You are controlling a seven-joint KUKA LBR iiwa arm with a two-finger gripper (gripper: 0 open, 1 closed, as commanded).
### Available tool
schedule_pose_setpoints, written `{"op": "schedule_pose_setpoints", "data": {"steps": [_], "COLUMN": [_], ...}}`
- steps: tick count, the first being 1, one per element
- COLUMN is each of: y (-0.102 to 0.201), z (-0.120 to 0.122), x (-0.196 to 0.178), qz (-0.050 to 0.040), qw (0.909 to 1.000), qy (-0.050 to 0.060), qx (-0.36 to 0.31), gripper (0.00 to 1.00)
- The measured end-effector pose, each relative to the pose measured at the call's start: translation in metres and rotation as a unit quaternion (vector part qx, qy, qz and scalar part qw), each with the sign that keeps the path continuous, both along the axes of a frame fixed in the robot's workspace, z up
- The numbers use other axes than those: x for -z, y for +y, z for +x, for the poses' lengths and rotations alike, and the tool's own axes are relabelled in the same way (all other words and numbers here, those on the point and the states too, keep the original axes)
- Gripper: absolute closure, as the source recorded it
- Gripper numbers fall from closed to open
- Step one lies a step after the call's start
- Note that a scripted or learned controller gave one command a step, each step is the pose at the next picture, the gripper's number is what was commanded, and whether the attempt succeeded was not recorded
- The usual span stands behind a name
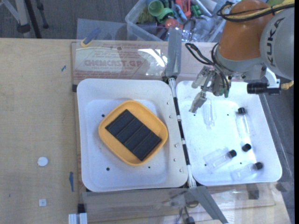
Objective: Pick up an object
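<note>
Overhead, the gripper (200,93) is hanging above the back of the right bin (271,169), its fingers spread apart and holding nothing. Below it, several clear plastic vials are lying on the white floor: one vial (210,112) just beside the fingertips, possibly uncapped, and black-capped ones (219,157) nearer the front. In the left bin (88,171) a yellow tray (133,132) is sitting, carrying dark slabs.
</note>
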State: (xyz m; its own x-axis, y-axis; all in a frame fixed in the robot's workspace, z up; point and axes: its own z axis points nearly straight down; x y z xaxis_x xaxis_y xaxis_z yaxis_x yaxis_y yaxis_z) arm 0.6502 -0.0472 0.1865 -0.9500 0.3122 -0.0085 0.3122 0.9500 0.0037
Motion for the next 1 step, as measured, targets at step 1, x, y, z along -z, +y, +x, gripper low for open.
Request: {"op": "schedule_pose_setpoints", "data": {"steps": [1], "y": [-0.0525], "z": [-0.0384], "x": [-0.0673], "qz": [-0.0005], "qw": [0.9968], "qy": [0.000], "qx": [0.080], "gripper": [0.00]}}
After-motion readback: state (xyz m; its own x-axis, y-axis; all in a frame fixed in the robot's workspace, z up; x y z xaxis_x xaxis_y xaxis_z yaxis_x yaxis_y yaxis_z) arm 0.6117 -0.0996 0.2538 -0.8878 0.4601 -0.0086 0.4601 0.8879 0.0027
